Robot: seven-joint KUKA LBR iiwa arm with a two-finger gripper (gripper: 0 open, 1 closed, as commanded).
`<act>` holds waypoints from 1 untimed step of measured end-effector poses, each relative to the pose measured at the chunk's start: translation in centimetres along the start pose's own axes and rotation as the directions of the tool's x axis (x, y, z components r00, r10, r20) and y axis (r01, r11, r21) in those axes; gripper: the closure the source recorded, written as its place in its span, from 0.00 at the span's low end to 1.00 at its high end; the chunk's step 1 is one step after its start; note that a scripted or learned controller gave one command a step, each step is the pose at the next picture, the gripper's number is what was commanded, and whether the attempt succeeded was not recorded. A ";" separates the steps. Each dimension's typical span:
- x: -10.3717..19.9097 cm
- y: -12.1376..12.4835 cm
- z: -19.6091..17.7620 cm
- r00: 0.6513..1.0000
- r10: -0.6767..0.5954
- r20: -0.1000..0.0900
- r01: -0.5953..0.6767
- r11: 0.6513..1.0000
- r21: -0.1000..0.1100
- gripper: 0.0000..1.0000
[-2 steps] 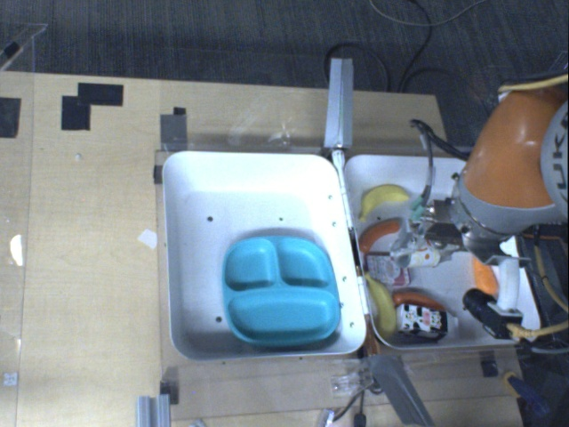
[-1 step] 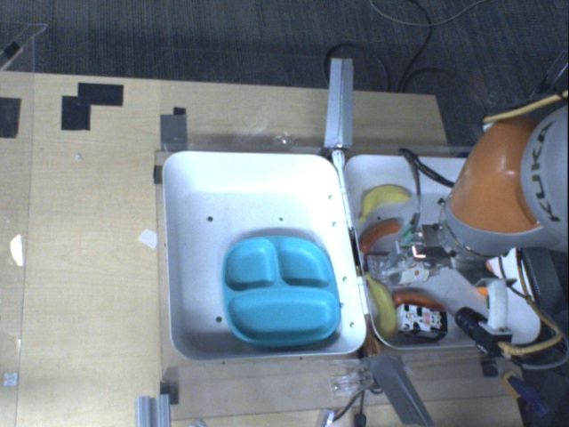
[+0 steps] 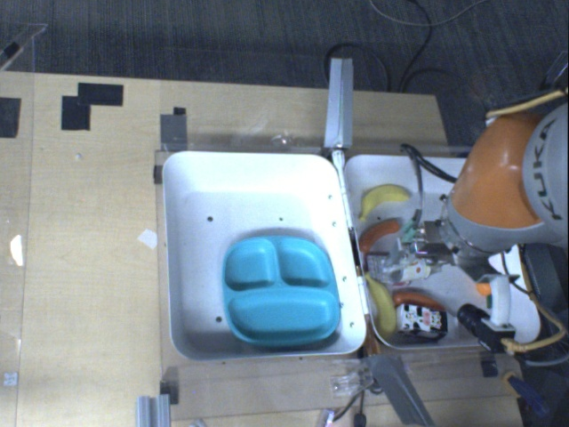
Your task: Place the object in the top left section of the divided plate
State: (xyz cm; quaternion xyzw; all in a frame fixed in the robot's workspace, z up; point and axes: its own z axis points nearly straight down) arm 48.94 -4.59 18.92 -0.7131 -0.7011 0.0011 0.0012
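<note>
Blue divided plate (image 3: pixel 281 292) lying in the left bin (image 3: pixel 191 238), gripper (image 3: pixel 404 261) low in the right bin (image 3: pixel 444 169) over a reddish sausage (image 3: pixel 382 231), bananas (image 3: pixel 384 198) just beside, arm (image 3: pixel 507 181) reaching from the right

Single fixed camera above the bench (image 3: pixel 80 238), looking down at a slant; both bins centre-right, arm (image 3: pixel 511 181) entering from right.

wooden bench (image 3: pixel 80 265) bears two white bins, left bin (image 3: pixel 191 238) beside right bin (image 3: pixel 444 172).
</note>
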 end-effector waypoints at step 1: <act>1.5 1.9 0.5 0.974 0.228 0.000 -0.228 0.974 -0.001 1.00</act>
